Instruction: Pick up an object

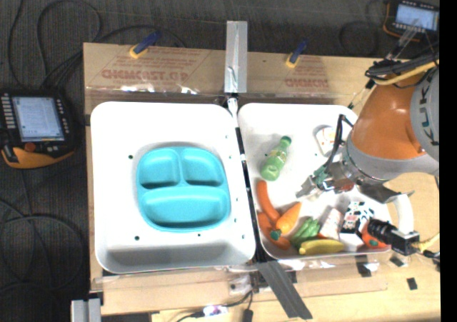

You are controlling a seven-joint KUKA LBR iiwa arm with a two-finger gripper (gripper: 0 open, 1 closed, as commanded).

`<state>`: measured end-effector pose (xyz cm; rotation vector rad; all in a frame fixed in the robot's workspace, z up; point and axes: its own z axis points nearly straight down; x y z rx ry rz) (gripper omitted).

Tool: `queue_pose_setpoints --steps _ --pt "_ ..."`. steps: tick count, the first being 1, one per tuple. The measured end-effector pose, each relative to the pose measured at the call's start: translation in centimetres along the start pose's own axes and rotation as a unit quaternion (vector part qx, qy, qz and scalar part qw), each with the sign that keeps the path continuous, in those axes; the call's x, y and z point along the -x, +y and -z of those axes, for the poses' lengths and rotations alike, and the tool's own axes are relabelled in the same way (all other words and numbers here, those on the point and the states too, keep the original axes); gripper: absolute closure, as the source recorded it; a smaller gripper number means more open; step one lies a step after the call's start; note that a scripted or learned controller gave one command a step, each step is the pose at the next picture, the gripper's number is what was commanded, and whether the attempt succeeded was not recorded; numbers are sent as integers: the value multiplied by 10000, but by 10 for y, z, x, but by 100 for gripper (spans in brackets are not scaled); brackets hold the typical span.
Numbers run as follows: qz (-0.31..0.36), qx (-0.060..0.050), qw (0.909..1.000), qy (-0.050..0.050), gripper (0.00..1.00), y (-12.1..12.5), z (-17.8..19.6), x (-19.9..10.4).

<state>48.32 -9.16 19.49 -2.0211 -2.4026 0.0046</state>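
Observation:
The right bin (251,122) holds a green bottle (275,158) lying near its middle left. Along its front lie an orange carrot (265,201), an orange pepper-like piece (287,219), a green vegetable (305,230), a yellow banana (321,246) and a black-and-white toy (352,218). My gripper (319,182) hangs over the right bin's middle, right of the bottle and above the front pile. I see nothing held in it.
The left bin (114,124) holds a turquoise divided plate (183,187). The arm's orange and grey body (389,135) covers the right bin's right side. A teach pendant (34,128) lies left of the bench, with cables around.

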Motion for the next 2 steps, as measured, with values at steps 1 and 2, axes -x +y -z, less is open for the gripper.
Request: queue_pose_setpoints --steps 1,2 --pt "-952 -7 9955 4 100 8 10 -47" --pt "-46 -7 10000 -4 100 23 -3 -46"
